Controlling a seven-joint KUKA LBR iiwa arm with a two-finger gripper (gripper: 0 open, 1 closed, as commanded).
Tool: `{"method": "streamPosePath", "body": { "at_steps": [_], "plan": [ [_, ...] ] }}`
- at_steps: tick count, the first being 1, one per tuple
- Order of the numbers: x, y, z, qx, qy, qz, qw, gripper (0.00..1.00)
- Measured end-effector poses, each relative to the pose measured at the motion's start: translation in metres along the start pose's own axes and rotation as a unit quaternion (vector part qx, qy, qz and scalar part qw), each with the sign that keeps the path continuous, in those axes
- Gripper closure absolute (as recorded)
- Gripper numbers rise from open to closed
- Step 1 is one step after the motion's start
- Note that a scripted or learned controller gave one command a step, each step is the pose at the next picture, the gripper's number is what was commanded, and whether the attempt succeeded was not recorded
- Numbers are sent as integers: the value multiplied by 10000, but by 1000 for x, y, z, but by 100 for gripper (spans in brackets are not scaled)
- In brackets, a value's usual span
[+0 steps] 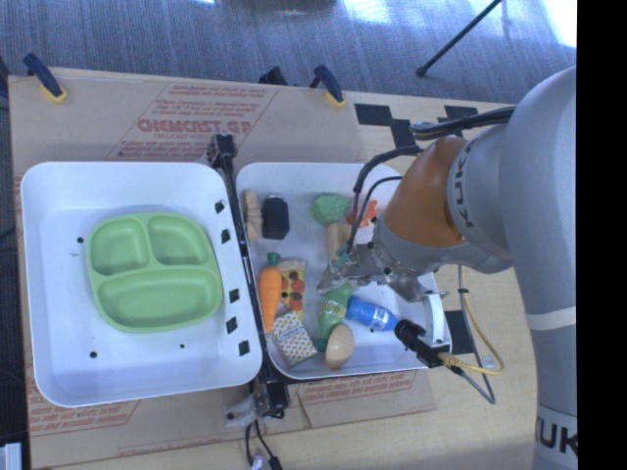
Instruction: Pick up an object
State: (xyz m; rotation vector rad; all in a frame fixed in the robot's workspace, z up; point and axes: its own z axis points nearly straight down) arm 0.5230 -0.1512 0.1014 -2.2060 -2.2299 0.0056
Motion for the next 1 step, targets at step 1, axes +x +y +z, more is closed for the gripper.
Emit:
{"method": "streamPosePath", "body": {
  "at_steps": [1],
  "plan": [
    [64,-14,-122,-21,0,19,10000,100]
  ]
}}
